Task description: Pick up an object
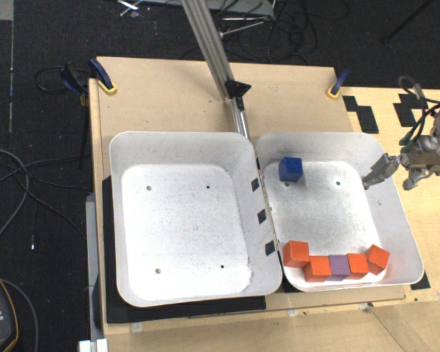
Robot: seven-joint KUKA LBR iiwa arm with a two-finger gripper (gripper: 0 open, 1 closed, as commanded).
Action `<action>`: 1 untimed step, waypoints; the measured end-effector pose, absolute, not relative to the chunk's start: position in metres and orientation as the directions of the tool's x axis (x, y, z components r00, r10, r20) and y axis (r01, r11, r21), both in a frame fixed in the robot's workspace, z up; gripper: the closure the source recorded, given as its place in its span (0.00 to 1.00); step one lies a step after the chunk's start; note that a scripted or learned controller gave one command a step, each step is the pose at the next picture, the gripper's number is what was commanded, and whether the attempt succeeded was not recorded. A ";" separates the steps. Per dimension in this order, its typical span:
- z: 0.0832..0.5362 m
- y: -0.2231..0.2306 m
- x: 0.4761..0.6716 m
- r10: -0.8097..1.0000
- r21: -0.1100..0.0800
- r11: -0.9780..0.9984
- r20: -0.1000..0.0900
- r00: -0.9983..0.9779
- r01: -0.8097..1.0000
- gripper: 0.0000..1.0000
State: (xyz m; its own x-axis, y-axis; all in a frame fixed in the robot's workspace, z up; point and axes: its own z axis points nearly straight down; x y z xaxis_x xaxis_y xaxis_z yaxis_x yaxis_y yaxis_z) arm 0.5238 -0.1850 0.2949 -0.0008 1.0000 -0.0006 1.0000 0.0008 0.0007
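Reach comes first: the gripper [390, 170] hovers at the right bin [396, 218] rim, jaws spread and holding nothing, so aim for the blue cube [291, 169] standing alone beyond the fingertips (easier than the crowded orange blocks [319, 264]), centring it between them.

Both shallow bins, the left bin [183, 226] and the right bin [337, 211], looked like matt white plastic, their floors finely speckled with dark flecks, and they sat on a bench [169, 94] of pale, smooth, unvarnished-looking wood or fibreboard. The blue block [291, 169], the orange blocks [319, 262] and the purple block [339, 265] had flat, dull faces with no shine, of what material could not be told. The slanting pole [209, 39] above the bench was ribbed, silvery metal with a faint sheen, the gripper [418, 160] showed bare grey metal, and the floor [37, 196] around was dark and rough like carpet.
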 end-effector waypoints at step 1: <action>0.181 -0.108 0.556 1.000 -0.007 0.007 0.004 -0.007 1.000 0.00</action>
State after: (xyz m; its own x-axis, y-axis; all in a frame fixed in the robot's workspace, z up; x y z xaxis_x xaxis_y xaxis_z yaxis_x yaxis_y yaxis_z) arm 0.5557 -0.1078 0.1809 -0.0072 1.0000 0.0035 0.9999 0.0072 -0.0071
